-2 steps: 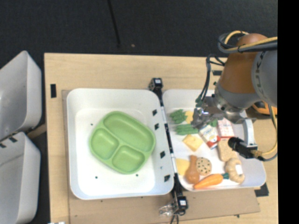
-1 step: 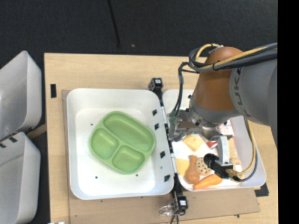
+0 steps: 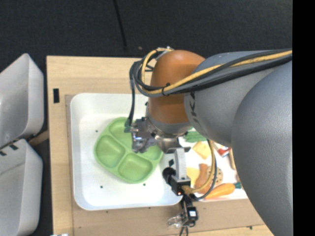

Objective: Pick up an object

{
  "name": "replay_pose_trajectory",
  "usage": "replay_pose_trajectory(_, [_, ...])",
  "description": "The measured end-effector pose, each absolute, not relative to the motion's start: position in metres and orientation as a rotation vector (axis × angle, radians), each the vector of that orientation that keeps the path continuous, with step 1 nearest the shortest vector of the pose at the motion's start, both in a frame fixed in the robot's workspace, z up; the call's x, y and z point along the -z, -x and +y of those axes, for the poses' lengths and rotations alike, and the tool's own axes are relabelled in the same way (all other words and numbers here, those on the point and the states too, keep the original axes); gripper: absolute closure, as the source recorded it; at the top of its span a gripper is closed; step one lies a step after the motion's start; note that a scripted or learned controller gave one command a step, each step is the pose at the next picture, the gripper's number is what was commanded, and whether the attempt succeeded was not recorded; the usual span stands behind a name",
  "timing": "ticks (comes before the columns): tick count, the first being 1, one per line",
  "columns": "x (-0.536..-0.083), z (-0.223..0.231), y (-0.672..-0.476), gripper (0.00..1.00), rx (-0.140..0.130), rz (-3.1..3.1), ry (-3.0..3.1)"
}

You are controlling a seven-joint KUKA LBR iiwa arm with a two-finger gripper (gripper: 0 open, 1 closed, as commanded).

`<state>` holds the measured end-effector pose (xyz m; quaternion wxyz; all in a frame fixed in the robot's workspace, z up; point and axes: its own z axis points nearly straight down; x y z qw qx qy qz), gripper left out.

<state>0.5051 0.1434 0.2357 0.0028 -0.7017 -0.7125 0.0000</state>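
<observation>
A light green divided plate (image 3: 122,154) lies in the left white bin (image 3: 88,132), toward its right side. My gripper (image 3: 139,140) hangs directly over the plate's right part, under the orange wrist band (image 3: 172,90). The wrist hides the fingertips and the plate's right edge. In the right bin (image 3: 231,195) lie toy foods: an orange carrot (image 3: 224,190), a yellow piece (image 3: 203,150) and a green piece (image 3: 194,137), mostly hidden by the arm.
The big grey arm (image 3: 246,112) covers the right bin and the view's right half. Bare white floor of the left bin shows around the plate on the left and front. The wooden bench (image 3: 59,146) frames the bins, with white chairs (image 3: 17,132) at far left.
</observation>
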Motion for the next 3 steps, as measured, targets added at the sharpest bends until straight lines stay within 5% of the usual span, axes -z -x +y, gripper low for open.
replay_pose_trajectory(1, [-0.405, 0.149, -0.535, 1.0, 0.018, -2.233, 2.222])
replay_pose_trajectory(2, [-0.296, 0.042, -0.487, 1.0, -0.025, -2.204, 2.229])
replay_pose_trajectory(3, [-0.517, 0.078, -0.492, 1.0, 0.019, -2.234, 2.223])
